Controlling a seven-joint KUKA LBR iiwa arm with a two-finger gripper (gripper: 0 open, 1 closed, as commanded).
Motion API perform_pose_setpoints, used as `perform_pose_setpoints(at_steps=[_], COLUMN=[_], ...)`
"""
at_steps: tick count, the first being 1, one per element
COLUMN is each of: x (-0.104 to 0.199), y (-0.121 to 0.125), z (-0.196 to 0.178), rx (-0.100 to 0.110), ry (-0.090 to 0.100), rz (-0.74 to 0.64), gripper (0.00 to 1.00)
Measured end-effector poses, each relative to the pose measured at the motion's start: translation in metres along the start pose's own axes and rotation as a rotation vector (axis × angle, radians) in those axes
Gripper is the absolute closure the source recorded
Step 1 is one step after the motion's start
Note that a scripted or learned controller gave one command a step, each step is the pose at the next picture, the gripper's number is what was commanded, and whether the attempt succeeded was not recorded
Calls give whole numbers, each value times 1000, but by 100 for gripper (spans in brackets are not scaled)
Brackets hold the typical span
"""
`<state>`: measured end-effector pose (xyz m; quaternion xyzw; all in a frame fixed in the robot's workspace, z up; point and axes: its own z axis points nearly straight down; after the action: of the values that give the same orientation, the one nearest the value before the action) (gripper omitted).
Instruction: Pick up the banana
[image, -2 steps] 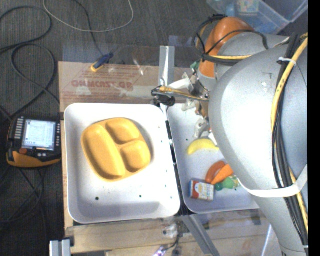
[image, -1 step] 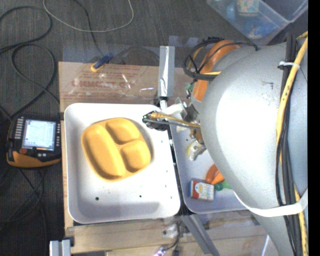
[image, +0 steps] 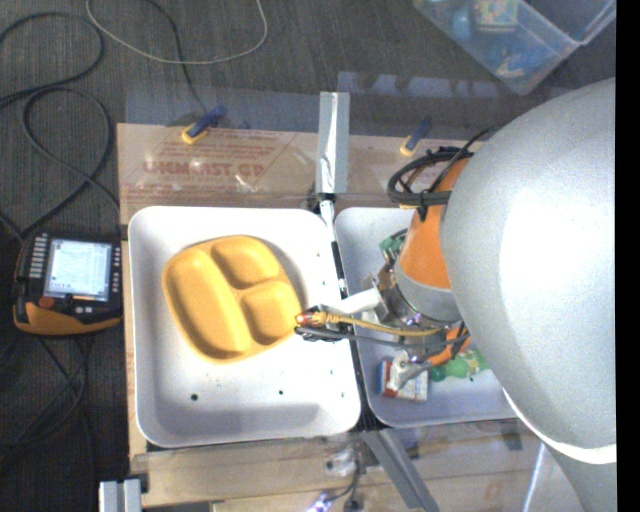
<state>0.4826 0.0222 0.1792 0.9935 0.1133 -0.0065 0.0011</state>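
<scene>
My arm's grey body and orange band (image: 425, 255) hang low over the right bin (image: 355, 235) and cover most of it. The gripper (image: 408, 350) sits below the wrist, close to the bin floor near the bin's left wall. The wrist hides whatever lies directly under it. A small red and white item (image: 403, 381) lies just in front of the gripper, and green pieces (image: 458, 366) show at its right side.
The left bin (image: 160, 400) holds a yellow plate with three compartments (image: 232, 295), tilted toward its back left. Another green item (image: 390, 245) peeks out behind the wrist. A teach pendant (image: 68, 282) lies on the floor to the left of the bench.
</scene>
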Motion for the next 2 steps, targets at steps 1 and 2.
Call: perform_pose_setpoints(at_steps=[1,2], x=[14,14], y=[-60,-58], z=[0,-4], rx=[0,-1], ry=[2,-11], rz=[-16,-13], gripper=[0,100])
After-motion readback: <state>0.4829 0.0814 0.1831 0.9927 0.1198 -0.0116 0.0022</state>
